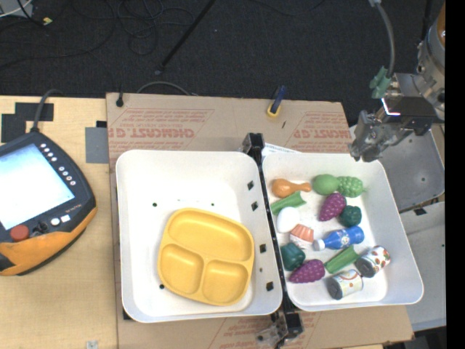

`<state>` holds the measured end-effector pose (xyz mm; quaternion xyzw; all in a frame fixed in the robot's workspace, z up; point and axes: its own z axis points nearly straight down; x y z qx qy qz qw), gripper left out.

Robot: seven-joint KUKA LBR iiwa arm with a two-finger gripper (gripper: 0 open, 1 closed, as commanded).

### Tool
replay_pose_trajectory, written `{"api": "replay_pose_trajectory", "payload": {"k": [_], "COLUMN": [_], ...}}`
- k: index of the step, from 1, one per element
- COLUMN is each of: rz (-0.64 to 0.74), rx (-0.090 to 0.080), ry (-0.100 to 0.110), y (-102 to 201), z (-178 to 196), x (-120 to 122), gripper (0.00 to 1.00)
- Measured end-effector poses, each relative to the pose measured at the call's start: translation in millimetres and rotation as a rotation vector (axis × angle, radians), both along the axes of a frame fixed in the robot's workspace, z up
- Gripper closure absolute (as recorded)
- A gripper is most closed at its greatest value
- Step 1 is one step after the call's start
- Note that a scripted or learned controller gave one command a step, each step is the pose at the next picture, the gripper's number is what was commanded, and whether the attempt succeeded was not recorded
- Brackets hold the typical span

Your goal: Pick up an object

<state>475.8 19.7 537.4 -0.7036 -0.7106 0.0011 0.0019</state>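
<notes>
The right bin (403,267) holds several toy foods: an orange drumstick (289,187), a green bumpy piece (350,186), two purple grape bunches (332,206) (308,271), a white egg (288,219), a blue bottle (343,238), a green cucumber (341,259) and two small cans (345,283) (372,260). My gripper (365,145) hangs above the bin's far right corner, apart from all of them and up and to the right of the green bumpy piece. Nothing is visibly held.
The left bin (145,187) carries a yellow divided tray (207,256). A teach pendant (36,195) lies on the bench at far left. A blue and yellow clamp (275,104) stands on the cardboard behind the bins.
</notes>
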Motion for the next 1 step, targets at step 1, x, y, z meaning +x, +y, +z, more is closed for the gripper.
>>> {"api": "replay_pose_trajectory", "payload": {"k": [1], "rz": [0.001], "rx": [0.0], "ry": [-0.001], "y": [91.6], "z": [-0.4], "x": [-0.3], "gripper": [1.0]}}
